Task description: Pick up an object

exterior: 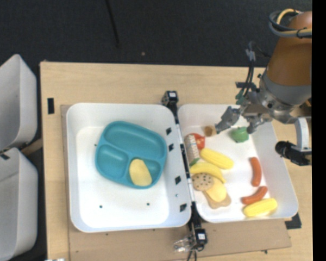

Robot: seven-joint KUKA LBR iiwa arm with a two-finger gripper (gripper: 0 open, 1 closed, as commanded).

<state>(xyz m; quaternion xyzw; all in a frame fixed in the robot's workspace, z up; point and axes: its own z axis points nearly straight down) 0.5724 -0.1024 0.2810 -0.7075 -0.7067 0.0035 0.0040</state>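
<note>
It looked like a robotics lab: a plain pale wooden bench (125, 83) on dark carpet carried two shallow white plastic bins (79, 200) clipped side by side, stocked with toy plastic food, with a grey-and-orange industrial robot arm (288, 64) reaching over them.

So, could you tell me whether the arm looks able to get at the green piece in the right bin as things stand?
Probably yes. The gripper hangs right above the green piece near the back of the right bin, its fingers spread to either side. Nothing lies on the piece, and the nearest food sits well apart from it.
</note>
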